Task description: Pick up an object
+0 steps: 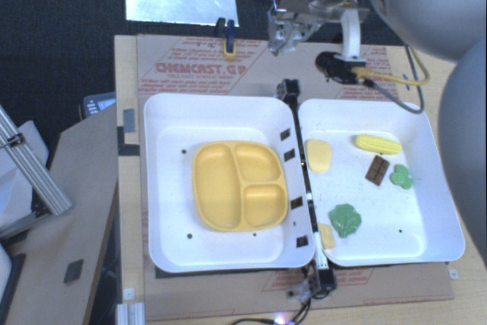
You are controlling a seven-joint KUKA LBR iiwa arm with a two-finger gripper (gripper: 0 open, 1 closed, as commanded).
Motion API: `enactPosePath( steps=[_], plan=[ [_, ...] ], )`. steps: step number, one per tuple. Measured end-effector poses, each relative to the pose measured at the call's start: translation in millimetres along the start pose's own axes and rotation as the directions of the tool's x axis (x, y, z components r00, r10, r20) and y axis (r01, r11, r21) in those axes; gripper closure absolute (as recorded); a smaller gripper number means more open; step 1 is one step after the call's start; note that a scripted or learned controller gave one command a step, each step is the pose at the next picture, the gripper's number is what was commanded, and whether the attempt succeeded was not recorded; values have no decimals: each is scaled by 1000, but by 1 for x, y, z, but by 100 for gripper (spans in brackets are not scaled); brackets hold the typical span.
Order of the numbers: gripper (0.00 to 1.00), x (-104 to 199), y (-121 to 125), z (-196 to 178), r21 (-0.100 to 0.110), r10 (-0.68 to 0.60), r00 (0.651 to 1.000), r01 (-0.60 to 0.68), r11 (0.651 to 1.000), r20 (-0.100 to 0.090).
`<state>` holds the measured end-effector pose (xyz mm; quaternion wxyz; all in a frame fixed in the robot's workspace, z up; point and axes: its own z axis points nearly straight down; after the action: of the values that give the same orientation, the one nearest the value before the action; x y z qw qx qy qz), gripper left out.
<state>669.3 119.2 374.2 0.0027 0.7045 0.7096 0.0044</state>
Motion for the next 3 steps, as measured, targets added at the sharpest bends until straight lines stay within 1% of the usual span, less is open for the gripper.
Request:
enactPosePath(
  steps=[1,2,3],
  plan=[
    [100,-138,-8,-17,5,18,1000,-18,1000,8],
    [100,-256,-7,-48,3,16,1000,-16,1000,9],
    [100,-230,-63,-140,-1,2,1000,-2,1000,4]
  ],
)
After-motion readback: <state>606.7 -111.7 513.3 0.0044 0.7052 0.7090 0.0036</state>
